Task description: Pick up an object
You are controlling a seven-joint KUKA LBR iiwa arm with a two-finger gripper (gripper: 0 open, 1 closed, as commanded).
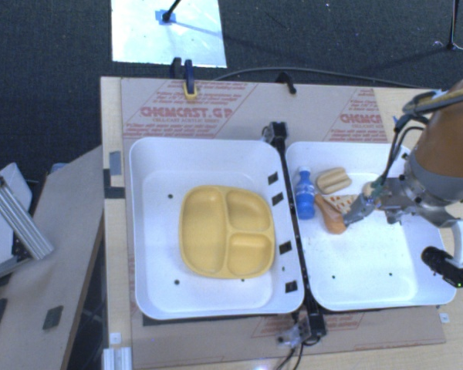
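Over at nine o'clock, left bin [150, 230], holding a yellow tray [225, 232] with three compartments, lying flat and well apart from the action. At the centre, divider [284, 206] with black clips, running twelve to six between the bins. Just past it, right bin [370, 284]: blue bottle [304, 194] lying close by the divider, bun [332, 179] at one o'clock of the bottle, sandwich wedge [341, 204] below the bun, orange piece [332, 220] touching the wedge at its six o'clock side. Crowded cluster, all four items near or touching each other.

At three o'clock, arm [446, 141] reaching in, gripper [362, 208] down low at the wedge's right edge, angled toward nine o'clock. Cannot tell whether fingers are apart or together; tips too small and blurred against the food.

Progress, judging from this: nothing lifted yet, nothing seen between the fingers, every item resting on the bin floor. Approach seemingly done, grasp and lift left to do. Likely target wedge or orange piece. Risk: neighbours packed tight, a nudge instead of a grip, bun or bottle shoved aside. Lower half of right bin bare, room for the lift-out toward five o'clock.
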